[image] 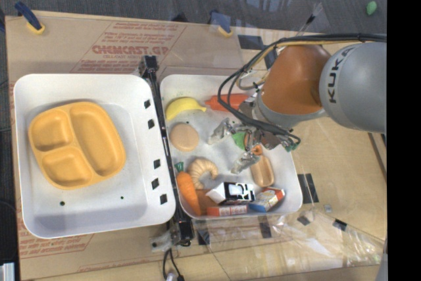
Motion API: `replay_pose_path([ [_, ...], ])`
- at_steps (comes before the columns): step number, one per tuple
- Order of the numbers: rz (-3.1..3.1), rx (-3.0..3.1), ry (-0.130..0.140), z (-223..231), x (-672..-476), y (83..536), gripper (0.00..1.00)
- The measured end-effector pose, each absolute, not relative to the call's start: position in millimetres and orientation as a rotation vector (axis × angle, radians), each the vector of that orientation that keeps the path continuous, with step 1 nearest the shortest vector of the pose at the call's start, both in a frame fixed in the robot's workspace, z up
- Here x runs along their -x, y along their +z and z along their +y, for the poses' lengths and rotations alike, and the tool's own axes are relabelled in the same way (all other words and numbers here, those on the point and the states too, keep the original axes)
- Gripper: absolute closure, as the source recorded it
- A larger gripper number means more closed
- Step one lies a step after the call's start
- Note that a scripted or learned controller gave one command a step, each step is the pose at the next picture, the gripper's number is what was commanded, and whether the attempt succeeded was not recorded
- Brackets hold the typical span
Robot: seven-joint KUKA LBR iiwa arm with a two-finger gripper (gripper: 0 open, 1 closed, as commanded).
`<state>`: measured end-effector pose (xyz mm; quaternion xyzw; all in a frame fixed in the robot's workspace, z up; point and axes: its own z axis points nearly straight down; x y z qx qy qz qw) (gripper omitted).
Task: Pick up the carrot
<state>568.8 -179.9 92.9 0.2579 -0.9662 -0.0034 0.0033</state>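
The carrot [186, 190], orange with a small green top, lies along the left wall of the right bin [289, 176], near its front corner. It rests beside a croissant [202, 169]. My gripper [233, 146] hangs over the middle of the right bin, to the right of the carrot and apart from it. Its two metal fingers [220, 131] are spread open, and the carrot is not between them. A small green piece shows near the fingers. The arm's orange band [296, 79] covers the bin's far right part.
The right bin also holds a banana [183, 106], a round tan bun [184, 137], an orange-red long item [227, 102], a hot dog bun [262, 172] and a black-and-white carton [231, 193]. The left bin [39, 217] holds a yellow divided tray [75, 143].
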Motion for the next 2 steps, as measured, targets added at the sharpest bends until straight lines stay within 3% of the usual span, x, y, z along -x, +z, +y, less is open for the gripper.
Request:
replay_pose_path([
  [1,-2.943,-1.119,0.009,-207.3,-566.6,183.5,0.0],
  [2,-2.82,-1.385,-0.005,-191.7,-561.7,90.6,0.0],
])
